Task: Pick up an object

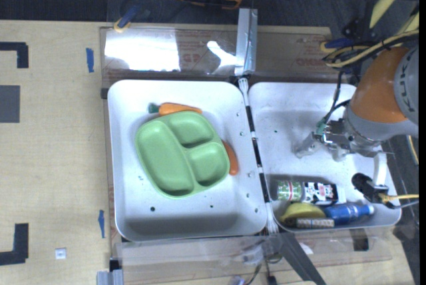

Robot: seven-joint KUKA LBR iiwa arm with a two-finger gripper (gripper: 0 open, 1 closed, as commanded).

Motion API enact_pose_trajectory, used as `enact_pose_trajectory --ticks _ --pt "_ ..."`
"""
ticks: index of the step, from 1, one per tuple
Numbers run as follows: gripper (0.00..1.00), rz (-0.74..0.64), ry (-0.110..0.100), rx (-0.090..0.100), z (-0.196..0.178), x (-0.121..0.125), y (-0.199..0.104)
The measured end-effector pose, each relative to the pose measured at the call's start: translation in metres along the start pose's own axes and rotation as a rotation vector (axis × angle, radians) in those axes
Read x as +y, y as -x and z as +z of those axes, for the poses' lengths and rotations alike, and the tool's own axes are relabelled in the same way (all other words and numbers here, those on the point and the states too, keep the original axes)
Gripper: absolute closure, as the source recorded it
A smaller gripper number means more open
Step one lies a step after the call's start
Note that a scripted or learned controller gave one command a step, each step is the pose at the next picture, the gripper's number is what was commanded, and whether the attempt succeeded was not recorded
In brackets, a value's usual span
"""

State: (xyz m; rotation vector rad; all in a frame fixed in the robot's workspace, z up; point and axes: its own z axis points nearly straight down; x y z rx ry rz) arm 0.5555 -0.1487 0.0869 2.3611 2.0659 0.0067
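Right bin (286,110): can (306,192) lies lengthwise left-right; claw (307,146) state unclear.

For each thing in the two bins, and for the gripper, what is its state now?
Green divided plate: upside down in the left bin, lying over an orange object.
Orange object: mostly hidden under the plate.
Can: lying on its side in the right bin.
Blue bottle: lying on its side.
Yellow object: resting at the near wall.
Gripper: above the right bin, holding nothing visible.
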Motion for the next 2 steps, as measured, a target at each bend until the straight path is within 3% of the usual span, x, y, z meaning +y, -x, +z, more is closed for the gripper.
enact_pose_trajectory --ticks 1,2 --pt "0.0 -0.014 -0.004 0.0 0.002 0.078 0.017" --pt "0.0 0.069 -0.004 -0.002 -0.144 0.119 0.038"
